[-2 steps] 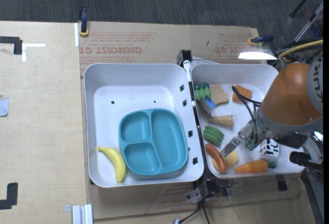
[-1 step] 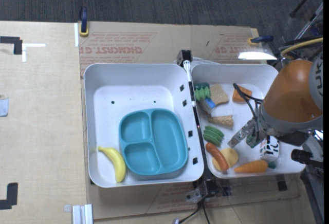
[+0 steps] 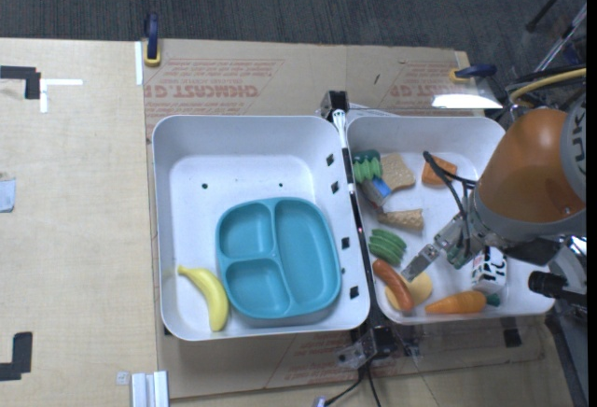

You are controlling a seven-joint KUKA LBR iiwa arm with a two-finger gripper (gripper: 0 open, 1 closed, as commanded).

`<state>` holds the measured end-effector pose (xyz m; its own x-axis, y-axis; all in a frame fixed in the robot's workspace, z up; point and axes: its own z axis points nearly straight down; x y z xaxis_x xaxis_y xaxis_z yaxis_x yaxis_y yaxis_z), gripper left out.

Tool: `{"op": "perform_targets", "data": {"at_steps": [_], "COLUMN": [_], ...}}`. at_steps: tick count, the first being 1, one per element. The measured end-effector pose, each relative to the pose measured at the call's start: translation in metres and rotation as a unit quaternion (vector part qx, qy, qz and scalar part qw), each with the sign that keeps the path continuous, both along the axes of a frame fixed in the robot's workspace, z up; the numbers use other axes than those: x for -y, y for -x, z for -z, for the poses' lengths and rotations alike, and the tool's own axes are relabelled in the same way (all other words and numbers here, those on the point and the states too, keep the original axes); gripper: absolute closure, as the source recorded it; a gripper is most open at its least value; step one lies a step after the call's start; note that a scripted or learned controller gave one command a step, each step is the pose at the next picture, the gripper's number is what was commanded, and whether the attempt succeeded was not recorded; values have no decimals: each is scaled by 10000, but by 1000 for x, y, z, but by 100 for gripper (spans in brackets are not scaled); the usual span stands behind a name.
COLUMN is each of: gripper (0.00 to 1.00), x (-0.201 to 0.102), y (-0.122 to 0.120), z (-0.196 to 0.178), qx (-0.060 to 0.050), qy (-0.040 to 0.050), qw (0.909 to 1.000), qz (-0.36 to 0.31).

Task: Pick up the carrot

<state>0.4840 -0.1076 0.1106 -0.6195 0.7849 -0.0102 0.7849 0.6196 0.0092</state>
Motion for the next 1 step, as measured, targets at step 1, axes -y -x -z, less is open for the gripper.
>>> {"op": "perform_targets", "data": {"at_steps": [1], "gripper": [0], "x": [6], "y": [7], "z": [18], "qx": [-68], "qy": [-21], "qw": [9747], "qz": [2232]}}
